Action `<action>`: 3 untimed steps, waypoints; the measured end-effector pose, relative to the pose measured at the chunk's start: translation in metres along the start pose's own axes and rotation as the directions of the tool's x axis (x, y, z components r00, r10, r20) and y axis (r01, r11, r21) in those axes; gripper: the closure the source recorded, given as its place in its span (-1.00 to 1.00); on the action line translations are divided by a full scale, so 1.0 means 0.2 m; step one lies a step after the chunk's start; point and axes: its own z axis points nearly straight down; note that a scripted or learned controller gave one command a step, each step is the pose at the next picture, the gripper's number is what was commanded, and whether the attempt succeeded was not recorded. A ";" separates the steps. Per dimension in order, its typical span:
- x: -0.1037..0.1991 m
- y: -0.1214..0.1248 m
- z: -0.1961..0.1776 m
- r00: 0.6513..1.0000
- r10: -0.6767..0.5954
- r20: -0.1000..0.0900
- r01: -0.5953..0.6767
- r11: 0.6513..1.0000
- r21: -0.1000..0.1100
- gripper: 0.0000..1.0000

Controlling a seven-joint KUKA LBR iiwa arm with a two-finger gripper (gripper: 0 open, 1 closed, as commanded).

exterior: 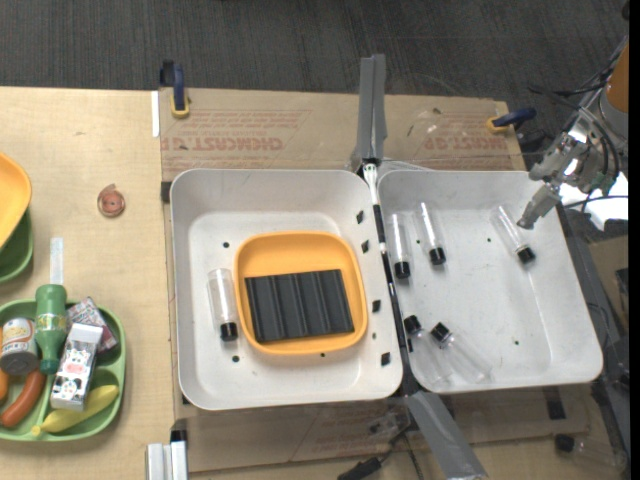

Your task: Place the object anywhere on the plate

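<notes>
An orange plate (300, 253) lies in the middle of the left bin (195, 368). A dark ridged rectangular block (299, 303) rests flat on it. Just left of the plate, a clear vial (220, 303) with a black cap lies on the bin floor. My gripper (530, 214) hangs at the right bin's (560, 363) far right corner, tip pointing down and left. It is just above the upper end of a clear vial (513, 234) with a black cap. Nothing shows in the gripper.
Two more capped vials (400, 243) (431, 233) lie side by side in the right bin's far left part. Others (441, 335) lie near its front left. A green tray of toy food (60, 373) and a yellow bowl (12, 203) stand left of the bins.
</notes>
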 end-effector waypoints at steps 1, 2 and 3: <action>-0.05 0.03 0.00 0.974 -0.228 0.002 0.228 0.974 -0.001 -1.00; -0.06 0.03 -0.02 0.872 -0.489 0.002 0.489 0.872 -0.001 -1.00; -0.10 0.06 -0.01 0.677 -0.736 0.004 0.736 0.677 0.000 -1.00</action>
